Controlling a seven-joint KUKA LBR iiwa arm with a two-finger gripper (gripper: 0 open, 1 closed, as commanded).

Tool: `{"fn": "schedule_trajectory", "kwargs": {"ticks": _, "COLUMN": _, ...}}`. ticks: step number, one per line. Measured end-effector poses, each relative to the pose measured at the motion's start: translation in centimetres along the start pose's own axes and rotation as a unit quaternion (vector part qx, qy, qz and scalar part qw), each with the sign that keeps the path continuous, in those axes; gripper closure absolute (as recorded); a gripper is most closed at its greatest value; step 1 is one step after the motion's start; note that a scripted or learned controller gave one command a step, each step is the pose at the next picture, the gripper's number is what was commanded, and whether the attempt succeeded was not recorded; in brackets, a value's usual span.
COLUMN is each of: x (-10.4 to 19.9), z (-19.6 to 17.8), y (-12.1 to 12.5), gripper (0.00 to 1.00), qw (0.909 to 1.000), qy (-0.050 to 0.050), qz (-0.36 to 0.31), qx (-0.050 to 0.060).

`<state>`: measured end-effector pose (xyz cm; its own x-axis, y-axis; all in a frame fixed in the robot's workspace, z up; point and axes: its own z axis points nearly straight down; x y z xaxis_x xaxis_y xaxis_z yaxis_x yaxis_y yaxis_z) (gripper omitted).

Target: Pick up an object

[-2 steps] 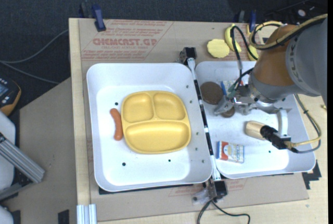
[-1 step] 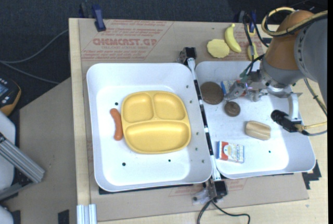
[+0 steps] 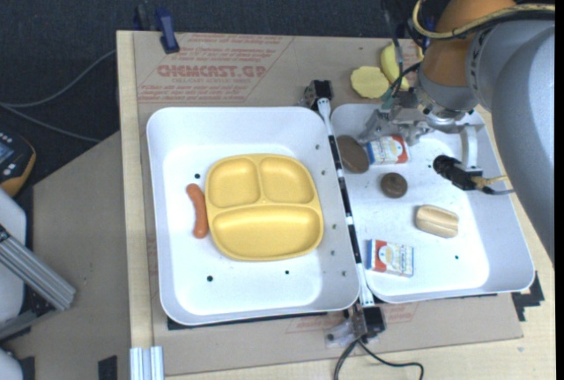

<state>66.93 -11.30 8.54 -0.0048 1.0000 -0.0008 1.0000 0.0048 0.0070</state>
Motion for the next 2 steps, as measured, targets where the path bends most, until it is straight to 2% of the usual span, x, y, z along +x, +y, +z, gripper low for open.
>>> {"fn": "schedule_trajectory", "kwargs": {"ticks": 1, "x": -2.0, "z": 0.0, "y": -4.7, "gripper": 0.00, "qw": 1.0000, "qy": 0.001, "qz": 0.004, "qx": 0.006}}
{"fn": "schedule_trajectory", "kwargs": {"ticks": 2, "x": -2.2, "z": 0.0, "y": -0.6, "gripper": 0.00, "qw": 1.0000, "qy": -0.001, "qz": 0.001, "qx": 0.001}}
